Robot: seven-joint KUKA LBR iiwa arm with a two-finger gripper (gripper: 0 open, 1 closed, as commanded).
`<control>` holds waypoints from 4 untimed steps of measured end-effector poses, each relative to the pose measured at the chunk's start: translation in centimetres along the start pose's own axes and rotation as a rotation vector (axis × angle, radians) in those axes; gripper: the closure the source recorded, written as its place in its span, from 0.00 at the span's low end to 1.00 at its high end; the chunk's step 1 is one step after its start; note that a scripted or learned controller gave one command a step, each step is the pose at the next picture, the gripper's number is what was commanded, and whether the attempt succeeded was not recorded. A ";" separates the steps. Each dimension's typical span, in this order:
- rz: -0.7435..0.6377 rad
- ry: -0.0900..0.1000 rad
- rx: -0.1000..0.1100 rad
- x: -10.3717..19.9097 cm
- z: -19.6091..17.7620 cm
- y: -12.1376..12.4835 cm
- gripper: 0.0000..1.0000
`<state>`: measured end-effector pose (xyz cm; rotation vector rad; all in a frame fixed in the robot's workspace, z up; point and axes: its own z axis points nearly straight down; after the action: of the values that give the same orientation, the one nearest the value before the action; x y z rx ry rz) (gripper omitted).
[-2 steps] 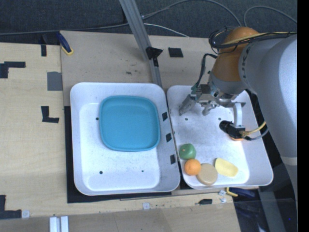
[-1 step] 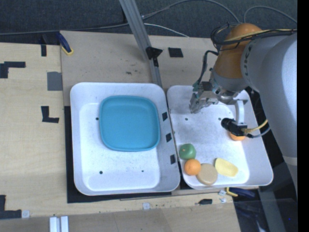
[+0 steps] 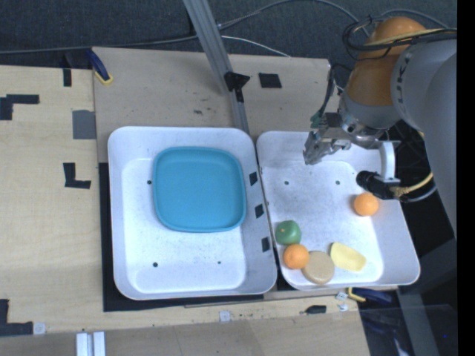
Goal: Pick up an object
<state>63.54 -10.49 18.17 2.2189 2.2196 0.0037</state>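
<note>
Nearest the lens: round beige puck [image 3: 320,267], waxy yellow wedge [image 3: 346,256], smooth orange ball [image 3: 295,256], glossy green apple shape [image 3: 288,232], clustered in speckled white right bin [image 3: 326,191]. Second orange ball [image 3: 365,204] apart, by the right wall. Metal two-finger gripper [image 3: 318,152] over bin's far end, grasp unreadable; flat blue square plate [image 3: 199,188] in left bin [image 3: 133,221].

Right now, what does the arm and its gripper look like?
The arm is thick, rounded and grey, with an orange band above the wrist. Thin dark cables loop around that band. The gripper is small, metallic grey, with a white bracket and black fitting beside it.
</note>
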 end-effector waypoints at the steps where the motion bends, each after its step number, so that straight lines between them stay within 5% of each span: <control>1: -0.001 0.000 -0.001 0.4 -5.3 1.1 1.00; 2: 0.000 0.000 0.002 0.4 -8.4 1.1 1.00; 4: -0.004 0.001 0.006 9.7 -5.2 -3.9 1.00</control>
<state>59.61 -0.83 23.35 2.2186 2.2271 -0.0017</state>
